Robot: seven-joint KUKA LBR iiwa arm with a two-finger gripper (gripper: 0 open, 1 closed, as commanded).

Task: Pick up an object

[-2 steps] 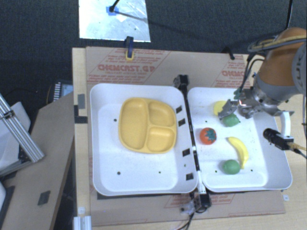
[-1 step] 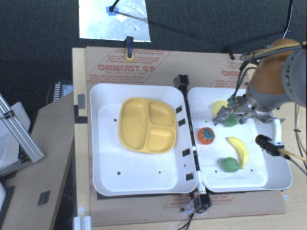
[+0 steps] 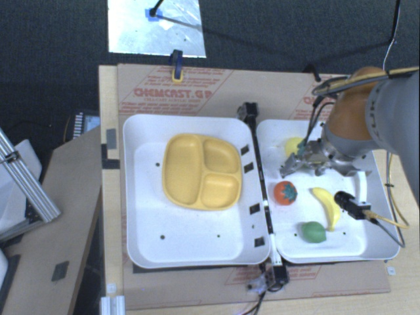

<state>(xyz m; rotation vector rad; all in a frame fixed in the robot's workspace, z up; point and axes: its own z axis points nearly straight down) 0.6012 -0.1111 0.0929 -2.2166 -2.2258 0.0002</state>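
Watching the feed right now: the end effector (image 3: 298,164) is parked low in the right bin (image 3: 348,238), just past the tomato (image 3: 285,193) on its far side. I can't tell from this angle whether it's released or clenched because the wrist hardware blocks it, and I see nothing I'd call gripped. Tucked half under it, also just beyond the tomato, is a yellow lump (image 3: 292,146), too covered to name. My guess is that's the target, with the tomato as backup, since the job is just "grab something."

Handling-wise, all of it looks like toy plastic fruit: light, stiff and glossy, so slippery more than fragile. The tomato is round and will likely roll if nudged off-centre, so I'd close straight across its widest part. The banana (image 3: 326,207), close on the tomato's right in the view, is a curved stick, and across the middle of the curve is the safe pinch. The green lime (image 3: 313,231), nearer the camera than the tomato and a bit right, is a smooth oval with the same rolling worry.

Further out, left of the tomato past the divider, the left bin (image 3: 151,228) holds a pale yellow plate (image 3: 200,171) with three compartments, matte-looking with rounded corners. Both bins are shallow white trays on a cardboard-covered surface (image 3: 216,87).
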